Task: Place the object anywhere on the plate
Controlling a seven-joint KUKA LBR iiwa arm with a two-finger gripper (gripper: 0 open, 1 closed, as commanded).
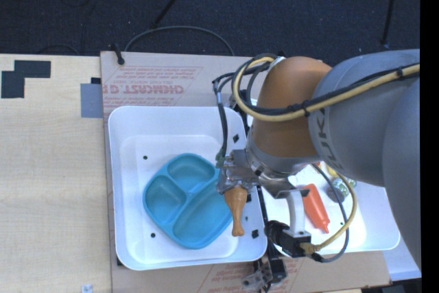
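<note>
Orange carrot (317, 208) half hidden behind arm (302, 127)

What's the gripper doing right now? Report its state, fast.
Gripper: shut on the toy chicken drumstick, which hangs from it over the right edge of the blue divided plate.

Blue divided plastic plate (186, 201): smooth, slightly glossy. Shallow white plastic bin (130, 147): smooth, matt. Brown drumstick-shaped toy (236, 206) and orange carrot-shaped toy (316, 208): smooth plastic; pale wood-grain bench top (48, 182): matt.
</note>
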